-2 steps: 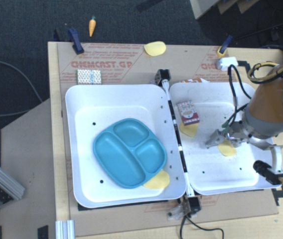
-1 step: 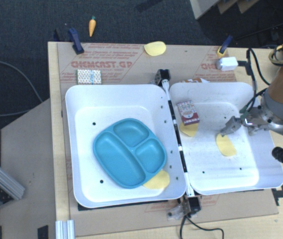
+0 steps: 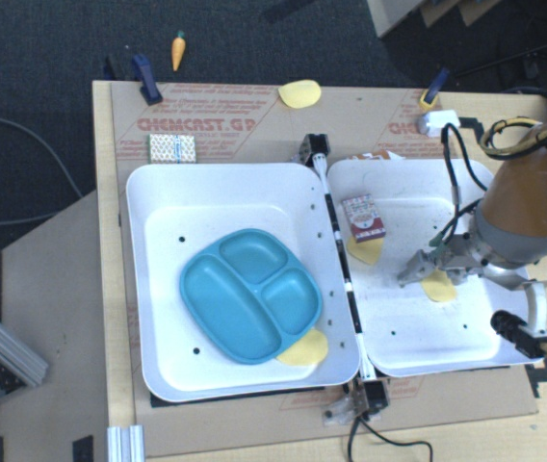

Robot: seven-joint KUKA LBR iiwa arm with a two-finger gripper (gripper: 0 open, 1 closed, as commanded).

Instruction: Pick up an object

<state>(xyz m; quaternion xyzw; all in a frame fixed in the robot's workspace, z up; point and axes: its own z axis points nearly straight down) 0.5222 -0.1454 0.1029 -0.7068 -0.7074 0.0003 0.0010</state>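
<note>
Looking down at the bench, I am seeing the arm (image 3: pixel 529 200) reaching in from the right over the right bin (image 3: pixel 389 349). The gripper (image 3: pixel 430 269) is sitting low in that bin, just beside a small yellow piece (image 3: pixel 439 289); whether it is gripping anything I cannot tell. Near the bin's left wall a small red and white carton (image 3: pixel 362 218) is lying, with another yellow piece (image 3: pixel 366 249) touching its lower edge. In the left bin (image 3: pixel 158 219) a blue divided plate (image 3: pixel 248 295) is resting, its lower right rim overlapping a yellow chip (image 3: pixel 304 350).
</note>
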